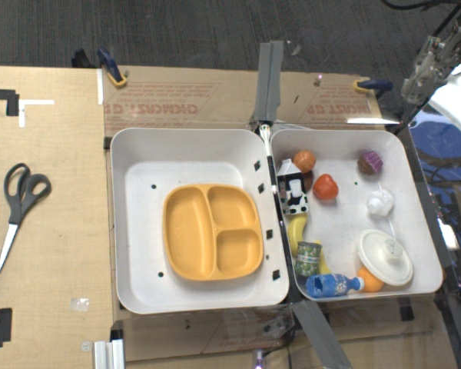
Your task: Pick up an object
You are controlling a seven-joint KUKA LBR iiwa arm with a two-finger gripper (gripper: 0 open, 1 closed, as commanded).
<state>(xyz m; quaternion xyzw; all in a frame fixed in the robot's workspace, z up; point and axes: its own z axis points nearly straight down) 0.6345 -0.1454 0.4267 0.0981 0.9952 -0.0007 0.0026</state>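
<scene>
Dark grey carpet floor (177, 14) along the far side. Light wood bench (46, 283) below it, cardboard sheet (184, 102) clamped at the bench's far edge (blue clamps (111, 66) at its corners). Scissors (19, 206) near the bench's left edge. Even overhead light.

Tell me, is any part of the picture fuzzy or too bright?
In the camera view, the tool at the top right looks blurry; the white lid and small white ball are hard to pick out against the bright right bin; the yellow tray in the left bin is sharp, with soft shadows only.
</scene>
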